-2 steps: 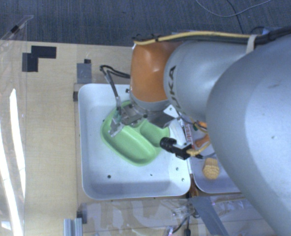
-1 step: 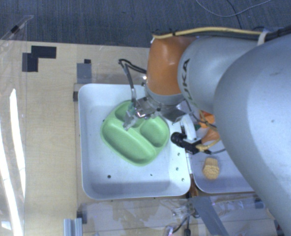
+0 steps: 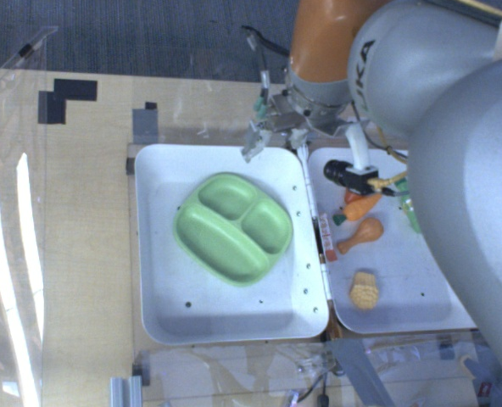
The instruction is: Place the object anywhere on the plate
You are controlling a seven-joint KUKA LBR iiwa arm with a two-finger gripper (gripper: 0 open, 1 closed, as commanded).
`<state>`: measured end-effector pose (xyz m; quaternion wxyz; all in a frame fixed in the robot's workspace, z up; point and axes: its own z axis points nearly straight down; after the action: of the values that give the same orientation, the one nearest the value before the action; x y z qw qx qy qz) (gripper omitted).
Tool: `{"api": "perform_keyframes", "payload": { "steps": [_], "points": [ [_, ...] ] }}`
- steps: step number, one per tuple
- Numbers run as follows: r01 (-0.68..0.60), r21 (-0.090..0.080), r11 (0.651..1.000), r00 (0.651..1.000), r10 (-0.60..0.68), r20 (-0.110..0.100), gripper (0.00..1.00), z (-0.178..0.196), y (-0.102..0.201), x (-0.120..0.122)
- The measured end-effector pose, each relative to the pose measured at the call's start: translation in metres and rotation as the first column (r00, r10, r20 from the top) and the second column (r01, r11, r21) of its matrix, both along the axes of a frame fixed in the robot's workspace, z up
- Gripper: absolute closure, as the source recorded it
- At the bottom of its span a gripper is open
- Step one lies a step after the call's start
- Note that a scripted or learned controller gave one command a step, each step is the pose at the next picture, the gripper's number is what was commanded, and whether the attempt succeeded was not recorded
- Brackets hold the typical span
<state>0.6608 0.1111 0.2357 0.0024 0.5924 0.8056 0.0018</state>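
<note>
corn cob (image 3: 364,290) near right bin's (image 3: 429,312) front edge, drumstick (image 3: 360,235) and carrot (image 3: 360,205) behind it, likely light, stiff, slick plastic; grab across the middle. green plate (image 3: 233,226) mid left bin (image 3: 162,312). gripper (image 3: 264,138) over left bin's far right corner, finger state can't tell.

Counter (image 3: 73,227): pale wood surface bearing two shallow white bins side by side, left bin (image 3: 153,312) and right bin (image 3: 421,308), rims touching. Black angular marker (image 3: 64,98) and small grey block (image 3: 146,124) lie near its far edge.
</note>
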Motion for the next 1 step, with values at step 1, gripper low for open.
{"api": "perform_keyframes", "payload": {
  "steps": [1],
  "points": [
    [-0.012,-0.001,1.000,1.000,0.012,0.004,1.00,0.0103,0.0027,0.0015]
  ]
}}
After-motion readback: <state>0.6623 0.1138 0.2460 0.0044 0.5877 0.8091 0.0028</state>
